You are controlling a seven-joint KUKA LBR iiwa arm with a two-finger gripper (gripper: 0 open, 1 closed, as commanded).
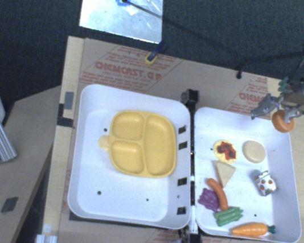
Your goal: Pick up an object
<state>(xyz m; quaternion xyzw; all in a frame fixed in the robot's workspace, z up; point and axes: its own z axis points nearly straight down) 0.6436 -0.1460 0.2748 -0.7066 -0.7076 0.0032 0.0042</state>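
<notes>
Left bin: a yellow divided plate is seated flat.

Right bin: pizza, tan disc, cheese wedge, sausage, grapes, green beans, carrot and a small patterned can are laid loose.

Above the right bin's far corner, a small orange ball, round and smooth, is seen clamped in the gripper, clear of the floor.

Risk, as judged: the ball is gripped near its top, so it could be squeezed out and dropped among the food, or rolled off over the rim.
</notes>
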